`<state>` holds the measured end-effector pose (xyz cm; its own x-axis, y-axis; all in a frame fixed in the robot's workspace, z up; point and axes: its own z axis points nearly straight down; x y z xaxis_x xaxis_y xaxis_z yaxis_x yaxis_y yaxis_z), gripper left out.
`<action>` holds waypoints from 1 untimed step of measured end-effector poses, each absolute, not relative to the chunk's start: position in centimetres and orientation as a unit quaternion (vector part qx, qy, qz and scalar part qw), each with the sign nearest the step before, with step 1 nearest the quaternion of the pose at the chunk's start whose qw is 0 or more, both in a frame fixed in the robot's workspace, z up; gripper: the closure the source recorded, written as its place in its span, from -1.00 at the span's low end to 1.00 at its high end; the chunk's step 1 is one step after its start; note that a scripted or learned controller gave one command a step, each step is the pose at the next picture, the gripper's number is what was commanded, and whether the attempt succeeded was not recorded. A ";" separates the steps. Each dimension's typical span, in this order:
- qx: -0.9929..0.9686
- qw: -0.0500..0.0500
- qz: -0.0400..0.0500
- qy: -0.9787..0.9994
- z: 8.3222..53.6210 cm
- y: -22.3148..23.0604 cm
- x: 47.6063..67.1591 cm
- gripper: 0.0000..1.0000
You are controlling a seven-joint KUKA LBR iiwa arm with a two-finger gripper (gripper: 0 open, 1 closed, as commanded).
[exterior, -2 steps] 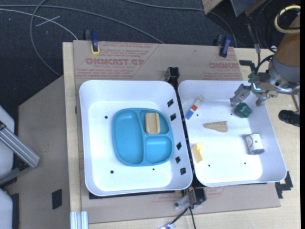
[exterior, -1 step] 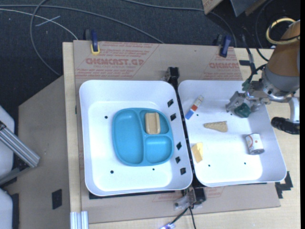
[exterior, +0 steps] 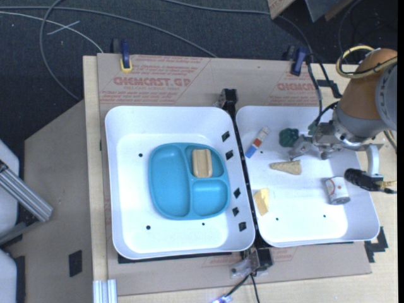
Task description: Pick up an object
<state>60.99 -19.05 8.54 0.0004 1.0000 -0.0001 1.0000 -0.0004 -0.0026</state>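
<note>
Two white bins [exterior: 120, 188] are sitting side by side on your bench [exterior: 95, 169], and your tool [exterior: 302, 145] is hovering in the right one beside the dark green object [exterior: 288, 136], grip state impossible to tell.

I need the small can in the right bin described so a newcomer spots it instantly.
Start at the right white bin, where the grey arm reaches in. Look toward its right side, below the gripper: the small white cylindrical can lies on its side there. Unlike the flat tan wedge and yellow block, it is round.
</note>
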 end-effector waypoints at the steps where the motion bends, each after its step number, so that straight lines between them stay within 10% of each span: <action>1: -0.707 0.000 -0.001 -0.707 9.9 -19.0 61.1 1.00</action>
